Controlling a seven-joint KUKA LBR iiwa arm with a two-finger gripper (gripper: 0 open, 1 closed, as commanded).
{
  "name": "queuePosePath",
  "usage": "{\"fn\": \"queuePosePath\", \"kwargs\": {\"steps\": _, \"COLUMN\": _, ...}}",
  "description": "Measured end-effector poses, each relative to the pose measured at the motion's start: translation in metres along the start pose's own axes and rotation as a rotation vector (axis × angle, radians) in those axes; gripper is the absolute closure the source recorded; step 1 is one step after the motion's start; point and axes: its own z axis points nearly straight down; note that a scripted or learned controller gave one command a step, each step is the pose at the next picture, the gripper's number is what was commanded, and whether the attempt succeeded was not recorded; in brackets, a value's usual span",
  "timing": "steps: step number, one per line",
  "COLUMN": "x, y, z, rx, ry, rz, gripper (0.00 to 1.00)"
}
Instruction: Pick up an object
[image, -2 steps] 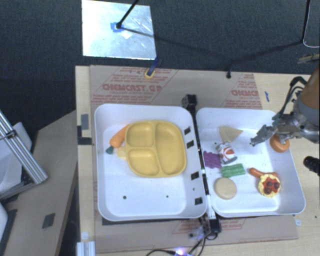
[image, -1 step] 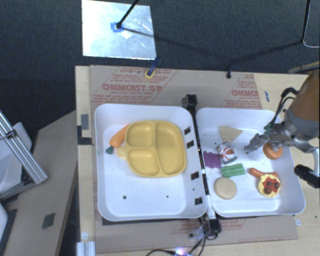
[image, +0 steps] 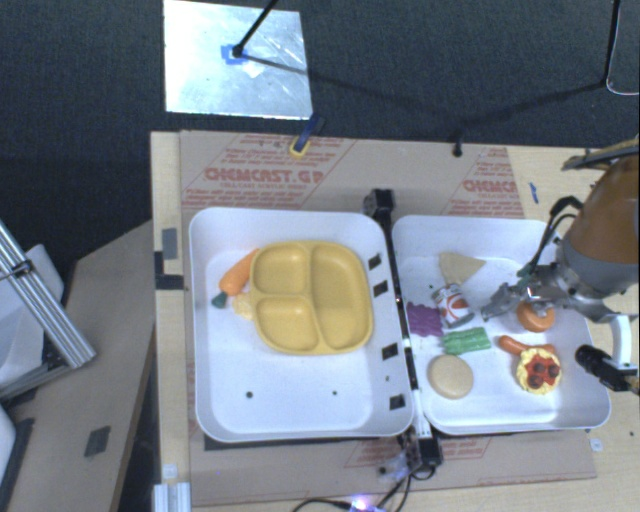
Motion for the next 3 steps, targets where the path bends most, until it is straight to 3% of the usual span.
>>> {"fn": "queuePosePath", "kwargs": {"steps": 1, "x": 0.0, "y": 0.002, "z": 0.028, "rx": -0.009, "ry": -0.003, "rz": 0.0, "gripper": 0.0}}
{"fn": "queuePosePath", "kwargs": {"steps": 2, "x": 0.0, "y": 0.002, "z": 0.019, "rx": -0.009, "ry": -0.003, "rz": 0.0, "gripper": 1.0}}
{"fn": "queuePosePath", "kwargs": {"steps": 3, "x": 0.002, "y": 0.004, "z": -0.045, "rx": -0.011, "ry": -0.003, "rz": -0.004, "gripper": 1.0}}
